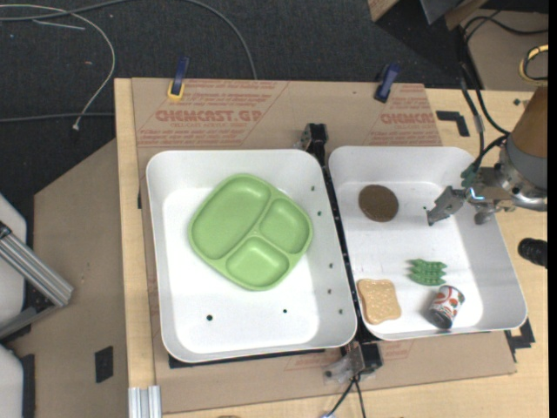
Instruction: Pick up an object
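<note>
We see the bench (78, 233), a brown board that carries two shallow white bins side by side. The left bin (174, 320) is the larger thing on it, and near its centre lies a green divided plate (251, 231) with three compartments, turned at a slant.

The right bin (505, 268) sits at three o'clock from the left one, their rims touching along the middle. Over its three o'clock edge the arm (531, 146) reaches in, grey with an orange band above the wrist. Its gripper (459, 204) hangs over the bin's upper right part, at about two o'clock from the bin's centre. One dark finger (442, 207) points toward nine o'clock and a second shows at the bin's right rim, so the fingers stand spread apart, and we see nothing between them.

Four small things lie in the right bin. A round brown cookie (379, 203) sits at eleven o'clock, near the gripper but apart from it. A slice of toast (379, 300) lies at seven o'clock by the left wall. A red and white can (445, 306) lies on its side at five o'clock. Just above the can, near six o'clock of the gripper, rests a small green leafy piece (426, 272).
</note>
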Controlling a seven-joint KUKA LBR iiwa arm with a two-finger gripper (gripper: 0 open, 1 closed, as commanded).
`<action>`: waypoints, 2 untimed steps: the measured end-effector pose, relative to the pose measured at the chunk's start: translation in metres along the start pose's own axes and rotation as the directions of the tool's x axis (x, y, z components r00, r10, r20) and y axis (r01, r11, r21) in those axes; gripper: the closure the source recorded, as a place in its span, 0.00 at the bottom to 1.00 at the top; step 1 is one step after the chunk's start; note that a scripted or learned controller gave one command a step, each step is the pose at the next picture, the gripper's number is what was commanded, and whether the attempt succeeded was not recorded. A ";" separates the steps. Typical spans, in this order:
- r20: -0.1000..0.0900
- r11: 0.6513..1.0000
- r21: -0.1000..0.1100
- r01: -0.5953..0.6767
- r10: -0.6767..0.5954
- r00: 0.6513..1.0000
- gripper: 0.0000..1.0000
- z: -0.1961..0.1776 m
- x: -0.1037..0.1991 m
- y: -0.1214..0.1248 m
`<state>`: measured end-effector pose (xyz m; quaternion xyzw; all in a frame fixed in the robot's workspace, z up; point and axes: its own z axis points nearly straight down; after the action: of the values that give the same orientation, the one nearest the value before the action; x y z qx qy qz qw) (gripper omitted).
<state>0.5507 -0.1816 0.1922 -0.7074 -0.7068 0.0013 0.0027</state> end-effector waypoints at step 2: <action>0.000 1.000 -0.003 0.000 0.000 1.000 0.00 0.057 -0.002 -0.002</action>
<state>0.5488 -0.1838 0.1348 -0.7072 -0.7070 0.0003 0.0015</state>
